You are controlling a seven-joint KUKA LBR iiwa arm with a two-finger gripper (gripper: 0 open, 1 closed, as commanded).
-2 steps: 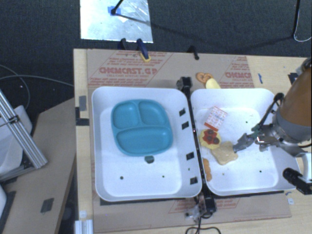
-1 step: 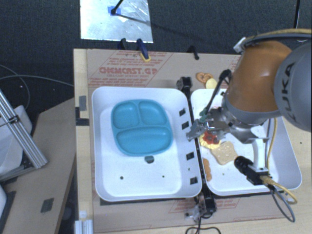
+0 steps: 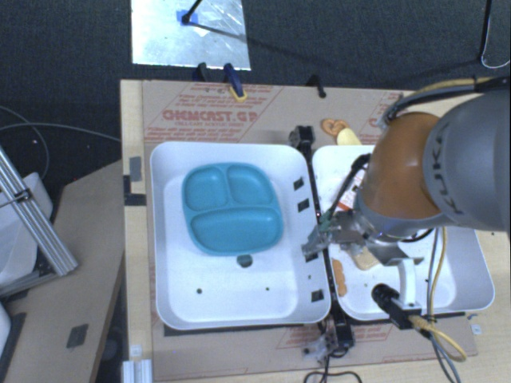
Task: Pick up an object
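White right bin (image 3: 471, 290) holds pale object (image 3: 363, 258), apparently beneath gripper (image 3: 351, 242).

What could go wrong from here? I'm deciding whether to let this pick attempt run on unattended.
1. The arm covers most of the right bin, so the camera cannot confirm a grasp; a miss could pass unnoticed.
2. The gripper sits close to the divider between the bins and might strike it.
3. The tan piece lies near the bin's left wall, leaving little room for a clean grasp.
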